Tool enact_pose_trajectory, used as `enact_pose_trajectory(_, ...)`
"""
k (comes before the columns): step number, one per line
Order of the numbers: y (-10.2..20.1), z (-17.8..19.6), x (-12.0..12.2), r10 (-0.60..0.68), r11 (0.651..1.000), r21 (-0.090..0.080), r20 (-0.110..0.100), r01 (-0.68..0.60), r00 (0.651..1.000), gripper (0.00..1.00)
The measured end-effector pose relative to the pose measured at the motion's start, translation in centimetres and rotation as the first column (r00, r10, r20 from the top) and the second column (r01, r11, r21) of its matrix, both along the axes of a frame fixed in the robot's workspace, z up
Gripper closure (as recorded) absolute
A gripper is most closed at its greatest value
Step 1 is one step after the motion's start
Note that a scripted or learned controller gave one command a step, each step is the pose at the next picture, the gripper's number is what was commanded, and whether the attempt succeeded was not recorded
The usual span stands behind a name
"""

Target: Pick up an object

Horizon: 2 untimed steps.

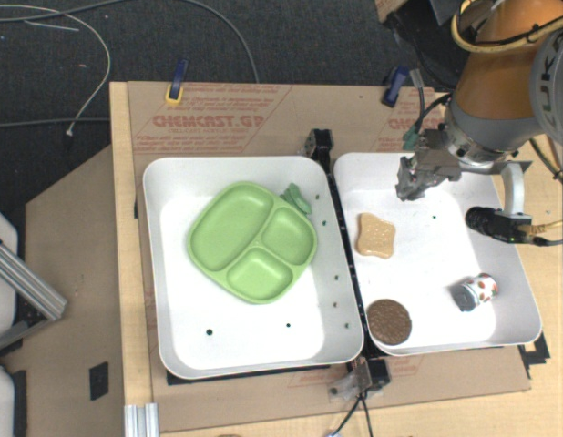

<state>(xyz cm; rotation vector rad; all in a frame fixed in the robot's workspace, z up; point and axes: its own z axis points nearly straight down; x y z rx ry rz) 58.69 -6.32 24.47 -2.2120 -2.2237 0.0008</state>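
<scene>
Camera view puts a flat brown disc [389,321] nearest, lying against the front rim of the right bin [427,267]. Off to its right sits a little white-and-grey thing with a red mark [473,292]; I cannot tell what it is. Further back lies a tan toast-shaped piece [375,236], flat on the floor near the bin's left wall. In the left bin [263,340] a green divided plate [252,242] rests with a small green piece [297,198] at its far edge.

Farthest back, my hand [414,182] hangs over the rear of the right bin, apart from the toast and holding nothing I can see. Whether it is spread or pressed together, I cannot tell.

The toast looks like my closest pick, and the risk is its flatness: I could close above it and come up empty, or push it against the wall. The little rounded thing might roll away if nudged.
</scene>
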Motion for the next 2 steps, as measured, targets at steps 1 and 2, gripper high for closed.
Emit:
enact_pose_trajectory(1, 4.9, -1.0, -2.5, 0.0, 1.0, 0.0, -0.001, 0.0, 1.0, 1.0)
enact_pose_trajectory(2, 10.6, -2.0, -3.9, 0.001, 1.0, 0.001, -0.001, -0.001, 1.0, 1.0)
